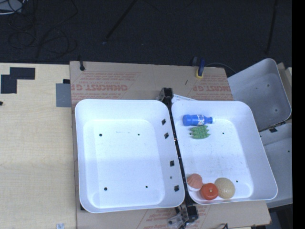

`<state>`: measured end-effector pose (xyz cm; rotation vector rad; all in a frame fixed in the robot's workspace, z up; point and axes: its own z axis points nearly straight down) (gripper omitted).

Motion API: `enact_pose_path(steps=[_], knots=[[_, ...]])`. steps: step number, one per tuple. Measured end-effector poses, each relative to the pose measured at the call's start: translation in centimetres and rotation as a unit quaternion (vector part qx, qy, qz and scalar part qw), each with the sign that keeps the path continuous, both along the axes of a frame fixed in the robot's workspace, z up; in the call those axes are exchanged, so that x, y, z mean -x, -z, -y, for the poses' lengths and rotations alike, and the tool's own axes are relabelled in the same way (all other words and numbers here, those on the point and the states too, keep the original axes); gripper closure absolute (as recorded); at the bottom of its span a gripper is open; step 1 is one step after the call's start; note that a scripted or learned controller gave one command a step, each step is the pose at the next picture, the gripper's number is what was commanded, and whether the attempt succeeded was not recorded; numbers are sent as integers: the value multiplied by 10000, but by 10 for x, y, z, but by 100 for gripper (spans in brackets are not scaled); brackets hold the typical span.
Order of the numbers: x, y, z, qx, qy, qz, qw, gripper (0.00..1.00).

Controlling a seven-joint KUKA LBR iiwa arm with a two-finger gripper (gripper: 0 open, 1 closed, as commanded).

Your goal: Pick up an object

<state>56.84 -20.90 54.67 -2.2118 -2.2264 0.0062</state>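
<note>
We see two bins side by side, the left bin (121,154) and the right bin (238,149). In the right bin, a bottle (197,119) lies far, a leafy piece (200,132) just nearer; three round things (209,188) cluster at the near edge.

Right white plastic bin (248,142): small blue bottle with white cap (197,119) lying on its side at the far wall, green leafy toy (200,132) just below it. Near edge: pink round piece (194,180), red tomato-like ball (208,191), tan egg-shaped ball (225,187) clustered, touching. Left white plastic bin (121,151) sits alongside on brown cardboard sheet (124,82).
</note>
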Motion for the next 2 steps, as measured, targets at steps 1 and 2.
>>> enact_pose_path(steps=[1,2], knots=[[-1,-10,-1,2,-24,-8,10000,100],[-1,-9,-1,-1,-28,-13,10000,0]])
